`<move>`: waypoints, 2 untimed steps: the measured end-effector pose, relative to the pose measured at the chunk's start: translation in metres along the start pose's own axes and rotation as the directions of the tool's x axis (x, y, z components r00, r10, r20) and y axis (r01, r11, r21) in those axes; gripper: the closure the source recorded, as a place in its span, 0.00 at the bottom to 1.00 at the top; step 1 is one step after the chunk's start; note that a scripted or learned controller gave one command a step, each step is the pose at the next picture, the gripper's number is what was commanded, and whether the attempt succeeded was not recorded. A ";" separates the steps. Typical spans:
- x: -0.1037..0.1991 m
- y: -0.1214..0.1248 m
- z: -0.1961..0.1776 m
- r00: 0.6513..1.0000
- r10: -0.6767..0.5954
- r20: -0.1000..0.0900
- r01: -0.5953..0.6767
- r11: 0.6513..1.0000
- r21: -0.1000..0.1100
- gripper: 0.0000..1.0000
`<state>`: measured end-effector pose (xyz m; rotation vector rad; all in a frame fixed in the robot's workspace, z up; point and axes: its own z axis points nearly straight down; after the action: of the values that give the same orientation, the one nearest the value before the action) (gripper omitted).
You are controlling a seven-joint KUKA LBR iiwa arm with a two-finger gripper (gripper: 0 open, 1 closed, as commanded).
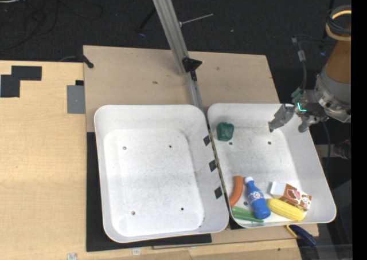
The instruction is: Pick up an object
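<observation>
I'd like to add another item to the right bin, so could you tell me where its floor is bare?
The right bin has bare floor across its middle, between the green pepper by the divider and the gripper at the far right. The near end is crowded: carrot, blue bottle, corn, packet.

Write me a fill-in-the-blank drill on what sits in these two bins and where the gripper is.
1. The green pepper lies alone near the ____ bin's far left corner.
2. The blue bottle lies between the orange carrot and the ____ corn cob.
3. The gripper hangs over the right bin, holding ____.
4. The toys crowd the right bin's ____ edge.

Missing words: right; yellow; nothing; near
</observation>
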<state>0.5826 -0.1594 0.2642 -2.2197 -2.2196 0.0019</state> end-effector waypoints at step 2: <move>-0.007 -0.002 0.127 1.000 0.001 -0.002 -0.001 1.000 0.007 0.00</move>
<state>0.5801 -0.1659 0.1376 -2.2170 -2.2140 0.0076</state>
